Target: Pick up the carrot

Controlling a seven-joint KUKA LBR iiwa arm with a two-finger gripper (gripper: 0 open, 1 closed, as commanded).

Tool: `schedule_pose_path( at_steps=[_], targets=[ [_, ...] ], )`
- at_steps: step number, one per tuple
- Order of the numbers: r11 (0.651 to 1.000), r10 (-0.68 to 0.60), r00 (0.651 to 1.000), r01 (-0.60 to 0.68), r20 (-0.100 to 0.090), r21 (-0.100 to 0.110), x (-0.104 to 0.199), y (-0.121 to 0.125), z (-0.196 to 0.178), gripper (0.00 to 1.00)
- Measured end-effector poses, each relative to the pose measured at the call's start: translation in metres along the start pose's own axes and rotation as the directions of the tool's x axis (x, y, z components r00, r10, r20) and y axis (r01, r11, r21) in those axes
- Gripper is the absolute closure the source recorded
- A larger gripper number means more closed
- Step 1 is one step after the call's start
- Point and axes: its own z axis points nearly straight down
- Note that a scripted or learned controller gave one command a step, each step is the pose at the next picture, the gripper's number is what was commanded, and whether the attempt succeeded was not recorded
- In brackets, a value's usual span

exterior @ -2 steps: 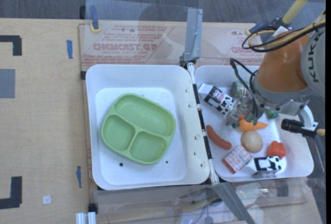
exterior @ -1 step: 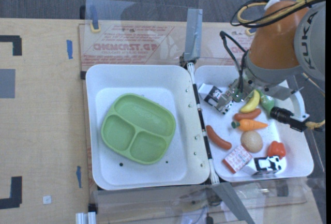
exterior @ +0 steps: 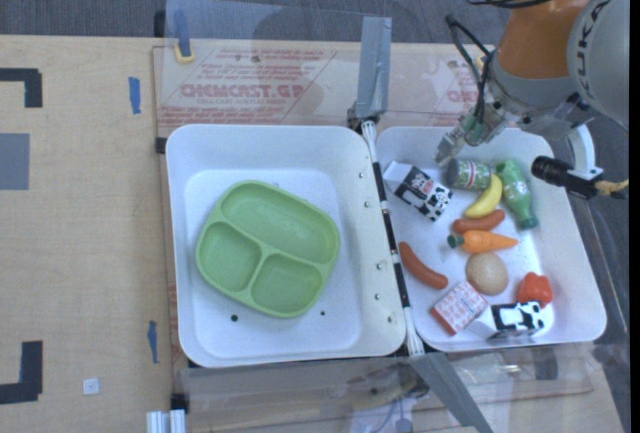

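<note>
Two bins: white, side by side; the left bin (exterior: 190, 161) bears a green plate (exterior: 266, 248).
Carrot (exterior: 484, 242): right bin (exterior: 585, 281), between a banana (exterior: 486, 198) and an egg (exterior: 487, 272).
Gripper (exterior: 462, 137): above the right bin's far edge, near a can (exterior: 468, 173); finger spread cannot be told.

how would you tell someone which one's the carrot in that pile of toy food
Look in the right bin, near its middle. The carrot lies flat below the banana and above the egg. It alone is orange and tapers to a point.
</note>
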Motion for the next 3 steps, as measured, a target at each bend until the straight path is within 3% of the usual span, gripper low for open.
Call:
schedule_pose_path(
  at_steps=[1,2,3],
  targets=[
    [0.999,-0.037,0.999,0.037,-0.002,0.002,-0.049,-0.073,0.006,1.0],
    [0.999,-0.038,0.999,0.038,-0.003,0.002,-0.048,-0.072,0.006,0.0],
    [1.0,-0.026,1.0,0.026,0.002,-0.001,-0.1,-0.076,0.009,0.0]
  ],
)
